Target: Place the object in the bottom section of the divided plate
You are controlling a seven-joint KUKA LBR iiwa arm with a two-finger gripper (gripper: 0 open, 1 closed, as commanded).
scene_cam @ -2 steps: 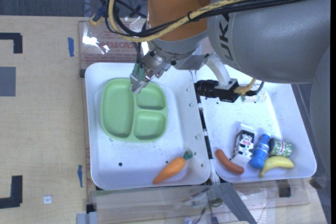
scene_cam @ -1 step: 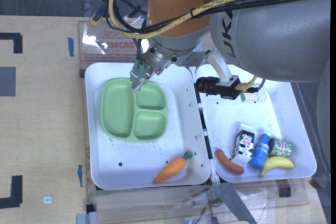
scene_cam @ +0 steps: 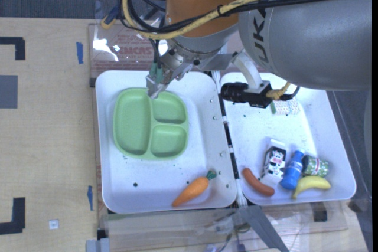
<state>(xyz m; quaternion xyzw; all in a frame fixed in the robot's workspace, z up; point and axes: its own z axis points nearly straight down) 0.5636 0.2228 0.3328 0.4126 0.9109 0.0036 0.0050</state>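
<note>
A light green divided plate (scene_cam: 151, 123) lies in the left bin (scene_cam: 118, 186), with one long section on its left and two smaller ones on its right. My gripper (scene_cam: 152, 90) hangs over the plate's far rim, above the upper right section, pointing down and to the left. I see nothing in its grasp. An orange toy carrot (scene_cam: 192, 190) lies near the left bin's front right corner, well away from the gripper.
The right bin (scene_cam: 331, 127) holds a red sausage (scene_cam: 258, 182), a cow-patterned carton (scene_cam: 274, 160), a blue bottle (scene_cam: 292, 170), a green can (scene_cam: 316, 166), a banana (scene_cam: 311, 185) and a small white packet (scene_cam: 286, 107). The arm's bulk covers both bins' far edges.
</note>
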